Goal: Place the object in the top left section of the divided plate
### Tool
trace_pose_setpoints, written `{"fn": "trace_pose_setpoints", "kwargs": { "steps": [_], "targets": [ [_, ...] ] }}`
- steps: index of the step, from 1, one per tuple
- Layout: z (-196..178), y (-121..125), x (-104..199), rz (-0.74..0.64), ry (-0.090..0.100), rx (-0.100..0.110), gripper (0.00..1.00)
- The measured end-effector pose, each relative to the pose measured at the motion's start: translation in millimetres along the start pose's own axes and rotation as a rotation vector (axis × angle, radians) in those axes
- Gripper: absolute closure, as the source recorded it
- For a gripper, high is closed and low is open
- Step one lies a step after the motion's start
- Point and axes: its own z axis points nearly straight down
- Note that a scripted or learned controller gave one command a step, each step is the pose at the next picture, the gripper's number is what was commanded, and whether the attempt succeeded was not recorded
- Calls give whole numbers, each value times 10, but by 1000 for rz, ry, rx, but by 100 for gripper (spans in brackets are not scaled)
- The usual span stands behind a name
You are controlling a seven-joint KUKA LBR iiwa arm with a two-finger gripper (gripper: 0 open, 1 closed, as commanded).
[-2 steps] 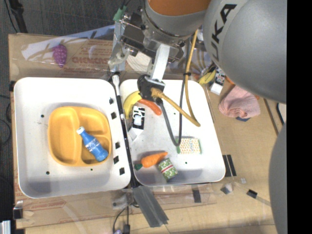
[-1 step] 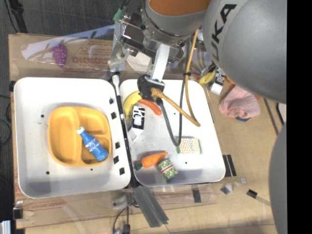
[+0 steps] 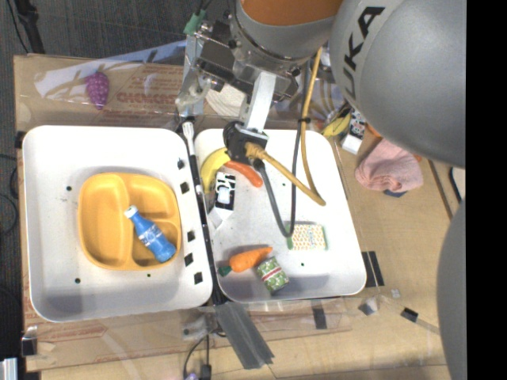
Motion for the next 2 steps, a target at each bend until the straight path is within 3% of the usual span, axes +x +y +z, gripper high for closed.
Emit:
{"fn": "trace_pose_setpoints", "kwargs": {
  "steps": [2],
  "targets": [
    [0, 0, 0, 0, 0, 0, 0]
  ]
}}
